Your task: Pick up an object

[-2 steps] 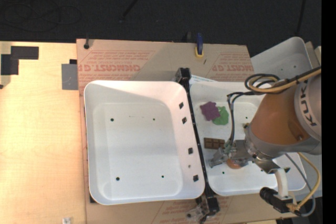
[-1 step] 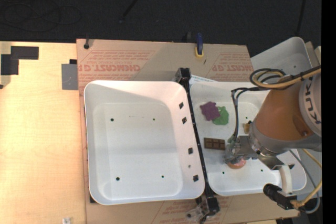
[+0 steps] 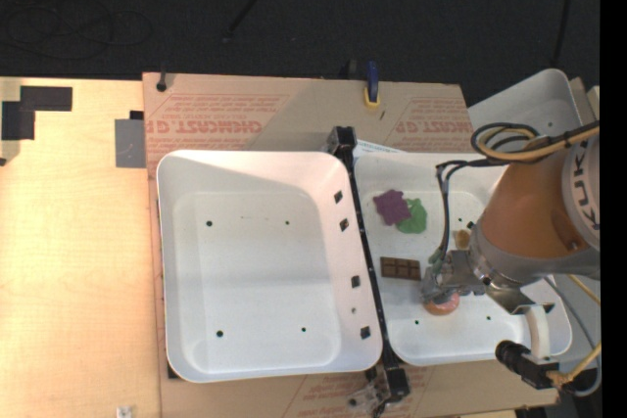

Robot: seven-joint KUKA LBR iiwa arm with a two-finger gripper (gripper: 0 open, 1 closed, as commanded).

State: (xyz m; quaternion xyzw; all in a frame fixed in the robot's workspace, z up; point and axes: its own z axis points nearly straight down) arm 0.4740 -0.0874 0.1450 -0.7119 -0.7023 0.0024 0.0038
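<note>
Gripper (image 3: 443, 289) low in the right bin (image 3: 470, 348).
It sits over a pinkish object (image 3: 443, 304); whether its fingers are apart or together, I cannot tell.

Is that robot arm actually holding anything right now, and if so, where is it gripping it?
It cannot be told. The tool sits low over a pinkish object in the right bin, but the view does not show a grip on it.

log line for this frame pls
claw: low in right bin, over pink object | grasp: not confirmed | brown block: left of claw | purple object, green object: touching, farther back
</note>
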